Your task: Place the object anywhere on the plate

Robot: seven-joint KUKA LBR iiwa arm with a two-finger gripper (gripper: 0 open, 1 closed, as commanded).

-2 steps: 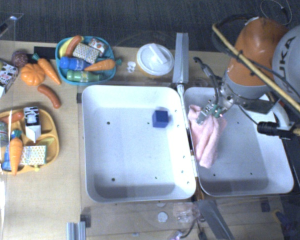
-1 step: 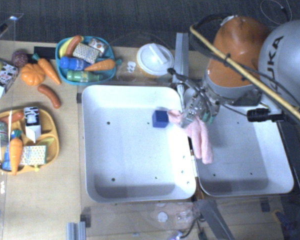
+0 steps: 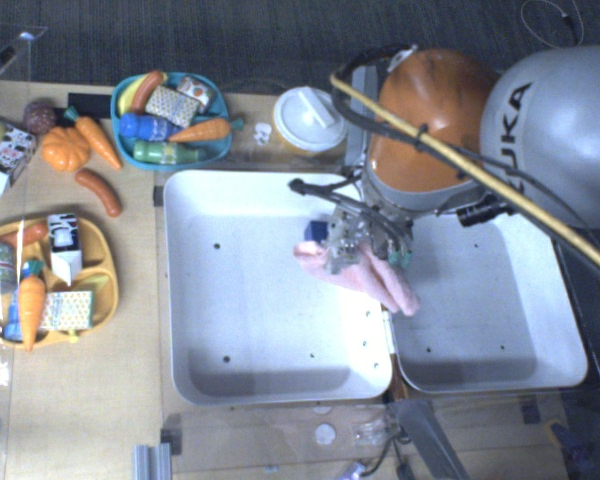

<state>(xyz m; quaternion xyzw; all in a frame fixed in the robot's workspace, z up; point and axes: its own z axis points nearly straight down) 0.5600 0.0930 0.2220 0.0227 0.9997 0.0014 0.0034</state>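
Now, pincer: seemingly pinched on the cloth.
Cloth: hung below the pincer, trailing lower-right over the bin edge.

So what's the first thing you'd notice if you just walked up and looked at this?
The big grey arm with its shiny orange band, reaching in from the right over the two white bins. Under it the gripper sits right at a floppy pink cloth draped across where the bins meet. At the far left, a blue bowl and a yellow tray full of colourful toy food.
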